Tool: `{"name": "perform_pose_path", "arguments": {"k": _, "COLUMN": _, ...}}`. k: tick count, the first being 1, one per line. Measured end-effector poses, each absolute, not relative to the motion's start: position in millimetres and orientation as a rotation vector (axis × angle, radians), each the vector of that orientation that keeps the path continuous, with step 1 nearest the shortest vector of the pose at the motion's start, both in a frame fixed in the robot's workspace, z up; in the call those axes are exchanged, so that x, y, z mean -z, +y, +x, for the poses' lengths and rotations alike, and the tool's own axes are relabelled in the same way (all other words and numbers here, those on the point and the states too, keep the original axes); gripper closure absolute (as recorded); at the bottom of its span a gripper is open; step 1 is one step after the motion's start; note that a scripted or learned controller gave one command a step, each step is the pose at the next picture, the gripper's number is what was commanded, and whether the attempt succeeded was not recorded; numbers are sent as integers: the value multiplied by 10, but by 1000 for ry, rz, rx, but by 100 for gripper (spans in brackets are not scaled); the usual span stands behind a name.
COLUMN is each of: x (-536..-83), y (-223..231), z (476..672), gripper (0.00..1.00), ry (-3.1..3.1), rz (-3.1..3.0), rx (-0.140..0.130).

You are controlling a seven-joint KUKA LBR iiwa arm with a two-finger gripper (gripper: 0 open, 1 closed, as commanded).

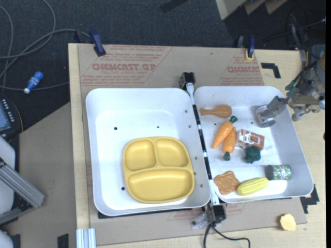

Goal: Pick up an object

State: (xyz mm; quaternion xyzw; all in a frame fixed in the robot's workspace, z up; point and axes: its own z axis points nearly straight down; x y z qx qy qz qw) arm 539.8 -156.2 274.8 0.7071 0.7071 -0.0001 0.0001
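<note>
bench [77,138]: cardboard-topped, bears 2 white bins side by side
left bin [103,107]: 1 yellow divided plate [158,169] sitting toward its 5 o'clock
right bin [295,143]: all pickable items here, 7 counted
my arm [310,94]: comes in from 3 o'clock, wrist over the right bin's 2 o'clock corner
my gripper [266,115]: hangs over bare bin floor at about 1 o'clock of the bin, nothing between the fingers; can't tell whether they're wide or narrow from this angle
step: I judge this as approach, no target reached yet, pick not done
next move: shift toward 8 o'clock and drop onto a target; nearest are the box and the carrots, which lie touching, so I'd need a clean line on one
carrots [225,136]: 2, side by side, bin centre
corn cob [252,186]: 1, at 6 o'clock edge
drumstick [217,111]: 1, at 11 o'clock
brown cookie-like piece [226,181]: 1, touching the corn at 7 o'clock
red-white box [251,139]: 1, just right of carrots
small can [279,172]: 1, at 4 o'clock
green broccoli piece [252,154]: 1, under the box
off-bin: 1 yellow bit [287,221] on the bench, 5 o'clock
</note>
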Motion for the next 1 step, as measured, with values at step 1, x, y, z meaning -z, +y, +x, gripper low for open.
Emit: {"name": "perform_pose_path", "arguments": {"k": 1, "x": -1279, "y": -1205, "z": 5658, "gripper": 0, "ry": 2233, "rz": 2223, "rx": 6}}
